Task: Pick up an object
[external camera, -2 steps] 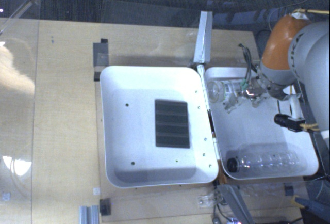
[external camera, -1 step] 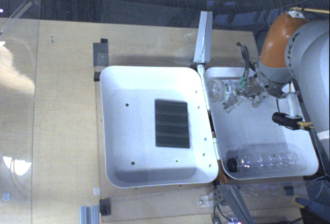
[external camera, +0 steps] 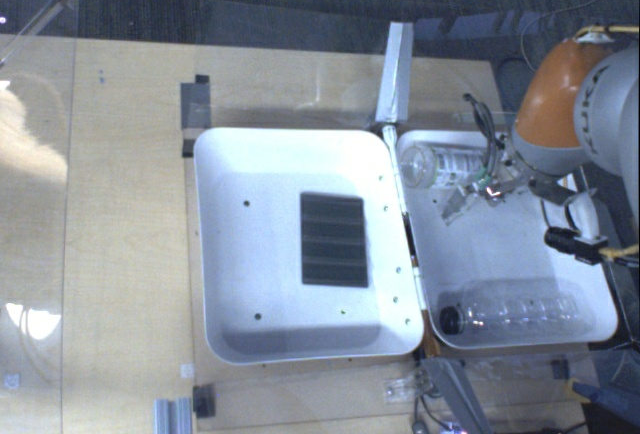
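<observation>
Nearest the camera: the arm [external camera: 575, 107], grey with orange band, bulking in at the right edge of the frame over the right bin [external camera: 520, 242].

Gripper [external camera: 478, 190] sits low in the upper part of the right bin. Fingers too small and blurred here; cannot tell whether they are apart or together. Nothing visibly between them.

Just left of the gripper, in the bin's upper left corner: a clear plastic bottle [external camera: 440, 165]. Lies on its side, long axis roughly left-right across the frame, one rounded end toward the bin's left wall. Which end is the cap, not legible. Gripper looks near or touching it; can't tell which.

Further out, along the bin's lower wall: a second clear bottle [external camera: 515, 312], larger, also on its side, long axis left-right, dark cap pointing left.

Left bin [external camera: 230, 222]: a dark ribbed rectangular block [external camera: 334, 239] at its centre, long axis up-down in the frame.

Progress, as judged: approach made, no grasp shown, lift not yet done. Upper bottle seems the likely target.
</observation>
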Controlling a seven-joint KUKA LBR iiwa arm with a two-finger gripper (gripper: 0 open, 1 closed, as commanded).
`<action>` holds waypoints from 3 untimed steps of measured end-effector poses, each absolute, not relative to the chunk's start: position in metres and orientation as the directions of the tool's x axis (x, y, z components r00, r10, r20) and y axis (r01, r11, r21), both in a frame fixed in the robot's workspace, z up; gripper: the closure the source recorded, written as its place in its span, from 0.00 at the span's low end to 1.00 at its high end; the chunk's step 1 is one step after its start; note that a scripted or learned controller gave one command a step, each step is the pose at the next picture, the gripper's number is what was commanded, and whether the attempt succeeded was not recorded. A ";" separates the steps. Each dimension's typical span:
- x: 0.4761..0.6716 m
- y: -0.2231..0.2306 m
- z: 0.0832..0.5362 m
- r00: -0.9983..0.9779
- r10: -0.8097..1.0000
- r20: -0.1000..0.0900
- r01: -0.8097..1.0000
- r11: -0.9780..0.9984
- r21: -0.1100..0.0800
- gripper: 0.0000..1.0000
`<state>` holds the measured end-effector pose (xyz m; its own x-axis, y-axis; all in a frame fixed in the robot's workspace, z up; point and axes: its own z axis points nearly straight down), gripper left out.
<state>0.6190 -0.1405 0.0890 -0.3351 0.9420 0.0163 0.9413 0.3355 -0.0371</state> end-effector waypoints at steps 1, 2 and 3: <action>0.642 -0.133 0.082 -0.197 0.980 0.020 0.974 0.198 -0.110 0.00; 0.638 -0.152 0.079 -0.403 0.914 0.041 0.908 0.405 -0.110 0.00; 0.634 -0.150 0.082 -0.422 0.906 0.024 0.902 0.422 -0.095 0.00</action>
